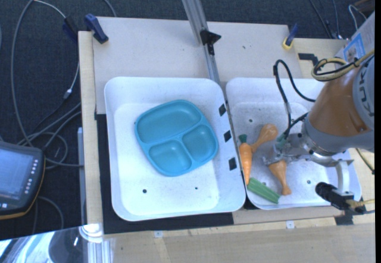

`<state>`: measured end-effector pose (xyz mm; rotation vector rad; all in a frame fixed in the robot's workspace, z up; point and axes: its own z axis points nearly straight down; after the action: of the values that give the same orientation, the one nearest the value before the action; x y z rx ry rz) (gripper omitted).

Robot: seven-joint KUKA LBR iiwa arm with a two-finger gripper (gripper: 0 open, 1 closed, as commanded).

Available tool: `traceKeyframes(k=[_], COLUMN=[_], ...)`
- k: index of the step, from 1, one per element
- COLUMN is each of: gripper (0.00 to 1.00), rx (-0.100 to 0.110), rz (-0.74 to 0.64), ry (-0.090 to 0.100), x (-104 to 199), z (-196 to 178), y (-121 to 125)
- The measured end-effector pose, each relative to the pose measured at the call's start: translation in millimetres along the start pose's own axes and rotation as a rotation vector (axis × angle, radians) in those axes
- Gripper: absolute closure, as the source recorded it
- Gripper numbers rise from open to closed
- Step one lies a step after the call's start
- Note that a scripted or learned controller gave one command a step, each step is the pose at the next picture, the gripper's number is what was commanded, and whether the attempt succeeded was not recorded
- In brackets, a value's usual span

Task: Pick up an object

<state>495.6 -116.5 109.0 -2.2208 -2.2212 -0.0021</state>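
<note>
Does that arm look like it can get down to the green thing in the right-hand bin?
Probably yes. The green piece lies uncovered near the right bin's front edge, beside the carrot. The end effector sits close above that bin, with nothing between them.

Even, bright overhead light falls on the two white bins (172, 208), washing their floors nearly to glare; soft, short shadows hug the blue tray (175, 137) and the bench's front edge. Focus is slightly soft throughout, with a blurred bright patch at the lower left corner
</note>
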Motion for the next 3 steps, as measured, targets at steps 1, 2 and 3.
traceKeyframes(k=[1, 2, 3], gripper=[1.0, 1.0, 1.0], rx=[-0.006, -0.005, -0.001], rz=[-0.002, -0.002, -0.007], ry=[-0.003, -0.003, 0.001], x=[2.5, 2.5, 52.8], z=[-62.5, -104.3, -104.5], y=[-2.4, -0.8, 18.3])
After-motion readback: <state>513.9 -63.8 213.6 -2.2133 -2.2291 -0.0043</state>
